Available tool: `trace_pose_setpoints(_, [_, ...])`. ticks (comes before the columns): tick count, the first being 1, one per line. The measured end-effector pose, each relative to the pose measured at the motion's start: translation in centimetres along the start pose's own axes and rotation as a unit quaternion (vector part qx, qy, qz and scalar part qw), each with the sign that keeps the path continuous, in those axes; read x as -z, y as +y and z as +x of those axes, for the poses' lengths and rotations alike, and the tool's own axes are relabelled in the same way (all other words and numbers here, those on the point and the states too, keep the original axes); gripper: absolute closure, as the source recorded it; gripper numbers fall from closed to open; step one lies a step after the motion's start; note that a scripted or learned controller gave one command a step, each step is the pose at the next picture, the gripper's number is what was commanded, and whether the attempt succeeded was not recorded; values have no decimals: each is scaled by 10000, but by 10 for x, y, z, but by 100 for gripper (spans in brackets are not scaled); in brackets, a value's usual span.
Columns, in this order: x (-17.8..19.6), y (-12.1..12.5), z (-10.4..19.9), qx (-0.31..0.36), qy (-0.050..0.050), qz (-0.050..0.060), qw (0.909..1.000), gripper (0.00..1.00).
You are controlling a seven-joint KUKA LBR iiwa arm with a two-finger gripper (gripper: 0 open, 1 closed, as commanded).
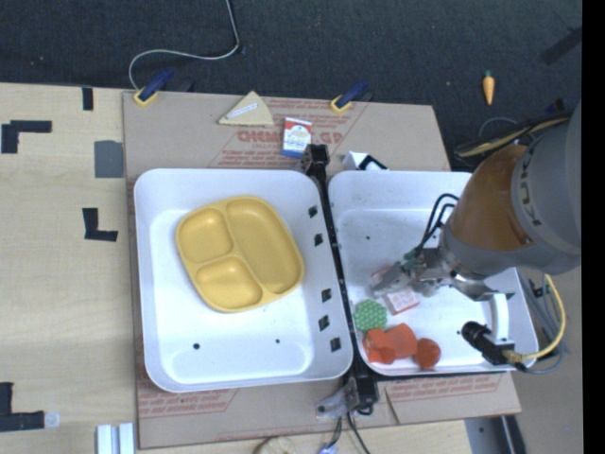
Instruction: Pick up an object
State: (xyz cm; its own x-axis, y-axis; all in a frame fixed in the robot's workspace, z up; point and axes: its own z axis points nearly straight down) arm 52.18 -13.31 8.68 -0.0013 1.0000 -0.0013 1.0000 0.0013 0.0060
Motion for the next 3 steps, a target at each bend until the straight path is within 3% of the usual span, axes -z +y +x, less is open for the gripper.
trace_pose_setpoints(1, [-1, 72, 29, 7, 0, 0, 10000, 0])
trace_pose_setpoints(2, [-1, 46, 34, -2, -7, 3, 10000, 0])
trace_pose_setpoints(3, [9, 46, 34, -6, -12, 4, 10000, 100])
